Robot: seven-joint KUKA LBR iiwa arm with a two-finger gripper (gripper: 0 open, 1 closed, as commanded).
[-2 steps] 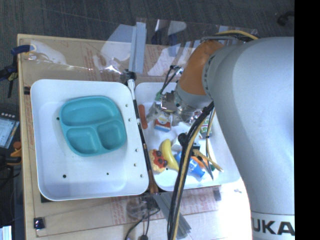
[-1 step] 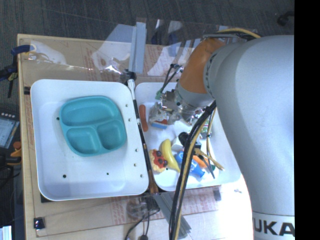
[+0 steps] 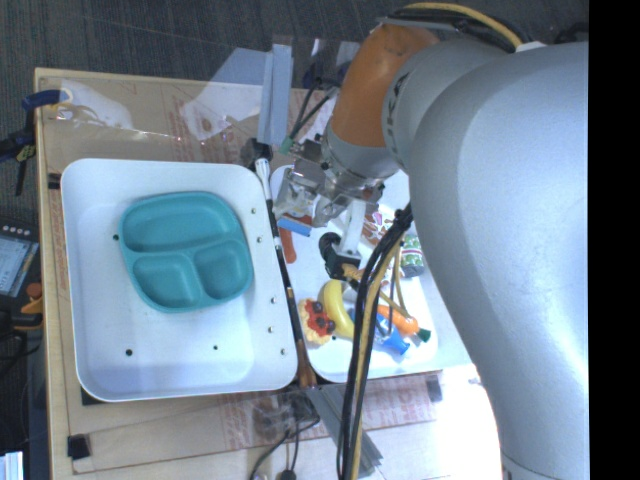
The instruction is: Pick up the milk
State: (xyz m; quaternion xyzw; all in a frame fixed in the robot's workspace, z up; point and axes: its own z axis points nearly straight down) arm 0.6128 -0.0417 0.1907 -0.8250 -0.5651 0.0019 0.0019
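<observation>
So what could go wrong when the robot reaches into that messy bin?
The right bin is crowded: a banana, a carrot and other toys lie packed together, so the gripper might pinch the wrong thing. The arm's big grey body covers much of that bin, so the milk may be hard to spot. Cables hang over the toys and could snag.

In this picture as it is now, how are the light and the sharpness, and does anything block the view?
Camera view: light is even and soft, with faint shadow inside the left bin below the teal tray. The image is slightly soft; small items in the right bin, like the banana, lack fine detail. The grey arm looms large and near, covering much of that bin.
</observation>
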